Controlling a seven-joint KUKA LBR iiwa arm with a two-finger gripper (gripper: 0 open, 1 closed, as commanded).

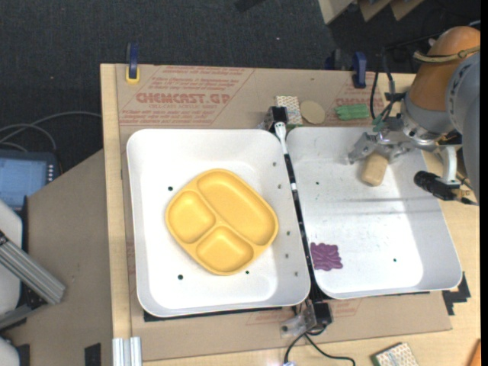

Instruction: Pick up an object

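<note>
A yellow divided plate (221, 221) lies in the left bin (152, 158), well apart from the arm, and a small purple cluster (326, 257) sits near the front left of the right bin (412, 273). Toward that bin's back, a tan cork-like block (374, 171) lies with its long axis running roughly front to back. The gripper (379, 149) hangs right above its far end with fingers spread, gripping nothing, so the block lies just below and slightly toward the front.

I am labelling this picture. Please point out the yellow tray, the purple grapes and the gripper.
Yellow tray (221, 219), camera view, on the middle divider.
Purple grapes (326, 257), camera view, centre of the bunch.
Gripper (375, 152), camera view, between its fingertips.
</note>
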